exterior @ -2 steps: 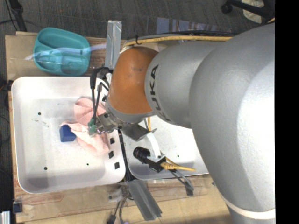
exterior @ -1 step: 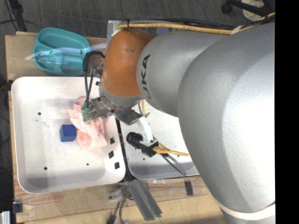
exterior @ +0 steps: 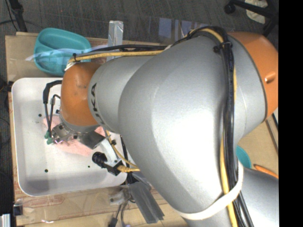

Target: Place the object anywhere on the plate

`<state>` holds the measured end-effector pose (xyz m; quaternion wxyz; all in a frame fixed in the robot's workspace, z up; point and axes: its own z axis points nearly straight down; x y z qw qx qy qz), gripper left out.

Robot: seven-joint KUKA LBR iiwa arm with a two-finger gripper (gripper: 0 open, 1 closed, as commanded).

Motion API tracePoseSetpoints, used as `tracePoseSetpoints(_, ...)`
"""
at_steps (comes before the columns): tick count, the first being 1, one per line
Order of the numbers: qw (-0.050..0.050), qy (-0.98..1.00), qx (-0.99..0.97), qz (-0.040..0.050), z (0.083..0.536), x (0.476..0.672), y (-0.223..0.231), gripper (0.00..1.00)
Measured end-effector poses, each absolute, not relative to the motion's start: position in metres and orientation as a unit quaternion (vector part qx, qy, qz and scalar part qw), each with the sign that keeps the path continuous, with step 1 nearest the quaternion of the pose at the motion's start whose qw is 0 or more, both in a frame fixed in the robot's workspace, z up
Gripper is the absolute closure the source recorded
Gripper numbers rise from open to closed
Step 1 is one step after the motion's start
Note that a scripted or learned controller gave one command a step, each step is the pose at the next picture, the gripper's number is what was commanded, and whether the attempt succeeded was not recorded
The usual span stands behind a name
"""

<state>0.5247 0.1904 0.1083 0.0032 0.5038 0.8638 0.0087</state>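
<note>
The arm [exterior: 189, 122] hides the gripper [exterior: 56, 135] over the pink plate [exterior: 78, 148] (grip state cannot be told); a blind release risks missing the plate.

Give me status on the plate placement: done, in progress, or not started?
In progress, as far as this view tells. Done: the arm has reached into the left bin. In hand: the gripper sits low over a pink patch, possibly the plate; a small green bit shows at the tool's edge. Left: confirming the object rests on the plate; the wrist hides that.
</note>
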Motion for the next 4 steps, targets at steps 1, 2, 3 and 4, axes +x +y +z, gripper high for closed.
tracePoseSetpoints(1,0.000,0.901,0.434,0.0007,0.204,0.598,0.192,1.00)
tracePoseSetpoints(2,0.000,0.888,0.460,0.0001,0.266,0.604,0.149,1.00)
tracePoseSetpoints(3,0.001,0.909,0.417,0.0004,0.269,0.598,0.186,1.00)
tracePoseSetpoints(4,-0.002,0.977,0.212,-0.0015,0.195,0.590,0.206,1.00)
